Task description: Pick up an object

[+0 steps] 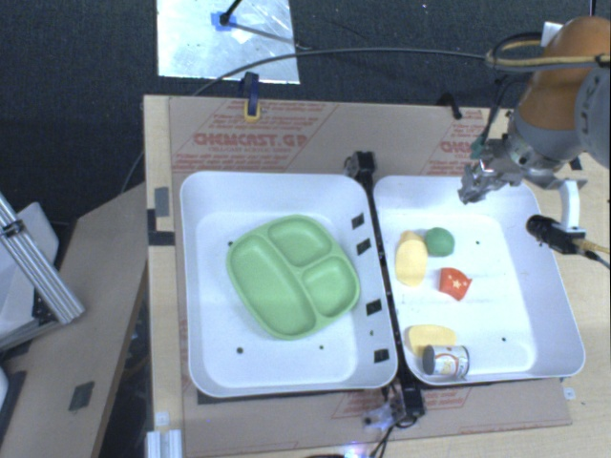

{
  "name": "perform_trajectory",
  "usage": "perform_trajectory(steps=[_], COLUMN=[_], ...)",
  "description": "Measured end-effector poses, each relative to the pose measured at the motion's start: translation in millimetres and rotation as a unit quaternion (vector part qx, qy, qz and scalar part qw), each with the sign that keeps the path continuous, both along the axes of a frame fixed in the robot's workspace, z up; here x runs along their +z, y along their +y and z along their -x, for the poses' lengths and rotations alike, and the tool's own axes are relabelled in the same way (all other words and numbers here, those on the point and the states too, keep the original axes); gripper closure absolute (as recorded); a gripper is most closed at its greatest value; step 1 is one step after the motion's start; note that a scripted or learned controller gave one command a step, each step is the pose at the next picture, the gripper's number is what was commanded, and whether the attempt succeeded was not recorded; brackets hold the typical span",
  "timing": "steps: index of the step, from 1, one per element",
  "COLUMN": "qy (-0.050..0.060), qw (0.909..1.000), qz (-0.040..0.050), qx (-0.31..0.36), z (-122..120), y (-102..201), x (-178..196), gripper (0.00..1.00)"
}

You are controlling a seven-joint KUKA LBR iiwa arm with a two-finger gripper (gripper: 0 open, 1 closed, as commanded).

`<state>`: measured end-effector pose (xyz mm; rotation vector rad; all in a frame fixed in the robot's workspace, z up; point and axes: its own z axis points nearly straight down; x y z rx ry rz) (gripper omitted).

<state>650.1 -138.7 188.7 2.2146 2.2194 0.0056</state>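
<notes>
The right bin [535, 284] holds a green ball [439, 241], a pale yellow oblong piece [411, 260], a small red piece [454, 283], a flat yellow piece [431, 336] and a small tin can [446, 362] lying at the front wall. My gripper [474, 190] hangs over the bin's far edge, up and to the right of the green ball, apart from every object. Nothing shows between its tips.
The left bin [210, 256] carries a green divided plate [291, 275]. Black clips [361, 164] sit along the wall between the bins. A blue and yellow clamp [251, 96] stands on the cardboard at the back.
</notes>
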Motion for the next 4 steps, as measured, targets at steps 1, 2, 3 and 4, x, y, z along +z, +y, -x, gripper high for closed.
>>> perform_trajectory(steps=[1, 2, 3, 4], qy=[0.0, 0.003, 0.003, 0.002], qw=[1.0, 1.0, 1.0, 1.0], qz=[-0.0003, -0.001, -0.0018, -0.0019], qx=[0.001, 0.003, 0.004, 0.004], z=[-2, 5, 7, 3], y=[0, 45, 102, 148], x=[48, 41, 31, 36], gripper=[1.0, 1.0, 1.0, 1.0])
